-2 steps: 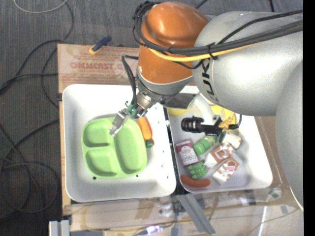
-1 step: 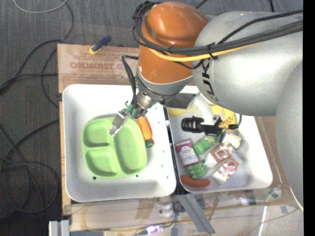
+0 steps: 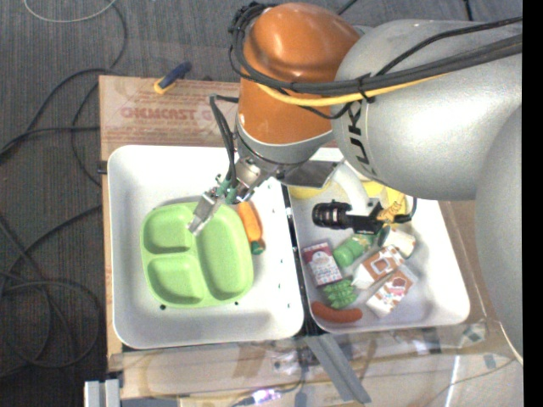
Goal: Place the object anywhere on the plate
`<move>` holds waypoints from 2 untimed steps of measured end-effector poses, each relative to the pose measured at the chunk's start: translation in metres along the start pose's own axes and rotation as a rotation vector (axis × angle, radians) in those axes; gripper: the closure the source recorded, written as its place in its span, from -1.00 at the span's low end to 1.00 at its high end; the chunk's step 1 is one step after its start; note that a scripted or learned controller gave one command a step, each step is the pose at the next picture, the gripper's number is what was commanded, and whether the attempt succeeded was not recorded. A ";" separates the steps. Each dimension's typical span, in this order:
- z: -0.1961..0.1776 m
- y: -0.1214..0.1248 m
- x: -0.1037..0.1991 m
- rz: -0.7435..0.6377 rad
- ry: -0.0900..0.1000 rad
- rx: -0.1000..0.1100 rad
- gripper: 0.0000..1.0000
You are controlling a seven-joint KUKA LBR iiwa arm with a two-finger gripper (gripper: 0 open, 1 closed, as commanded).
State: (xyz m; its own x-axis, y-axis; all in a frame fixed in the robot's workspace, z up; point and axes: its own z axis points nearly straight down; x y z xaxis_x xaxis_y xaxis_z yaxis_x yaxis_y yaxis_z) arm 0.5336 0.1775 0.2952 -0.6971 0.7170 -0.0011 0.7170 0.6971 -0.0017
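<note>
Camera view puts my hand (image 3: 204, 213) low over the green plate (image 3: 182, 265) in the left bin (image 3: 127, 312); I cannot tell its state. The carrot (image 3: 250, 225) lies just beside the plate's right rim, off it, so placement looks undone.

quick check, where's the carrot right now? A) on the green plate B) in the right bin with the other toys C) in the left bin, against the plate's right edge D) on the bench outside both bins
C. The carrot lies on the floor of the left bin, right beside the green plate, along its right edge rather than on it.
</note>
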 end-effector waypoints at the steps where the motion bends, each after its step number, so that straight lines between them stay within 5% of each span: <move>1: 0.000 0.000 0.000 0.000 0.000 0.000 -1.00; 2: 0.000 0.000 0.000 0.000 0.000 0.000 -1.00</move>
State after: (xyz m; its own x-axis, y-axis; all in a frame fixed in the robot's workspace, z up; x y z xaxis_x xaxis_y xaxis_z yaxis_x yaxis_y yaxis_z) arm 0.5336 0.1775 0.2952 -0.6971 0.7170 -0.0011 0.7170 0.6971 -0.0017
